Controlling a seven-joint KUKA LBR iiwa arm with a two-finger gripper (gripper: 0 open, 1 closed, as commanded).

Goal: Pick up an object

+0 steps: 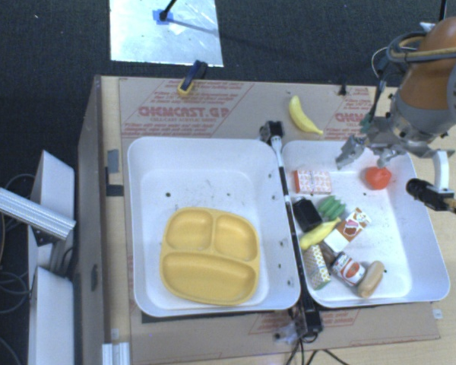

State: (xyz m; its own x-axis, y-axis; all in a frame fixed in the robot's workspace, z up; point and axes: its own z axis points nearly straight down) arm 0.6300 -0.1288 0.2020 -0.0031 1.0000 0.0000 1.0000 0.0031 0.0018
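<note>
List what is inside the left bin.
The left bin holds a yellow tray with three compartments and a few dark specks. Whatever is under the tray is covered.

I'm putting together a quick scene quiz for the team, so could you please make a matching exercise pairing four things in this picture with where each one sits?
Things:
1. yellow divided tray
2. banana
3. orange-red round object
4. gripper

Places:
A. on the cardboard behind the bins
B. in the right bin, near its far edge
C. in the left bin
D. above the right bin's far edge

Pairs: 1-C, 2-A, 3-B, 4-D
</note>
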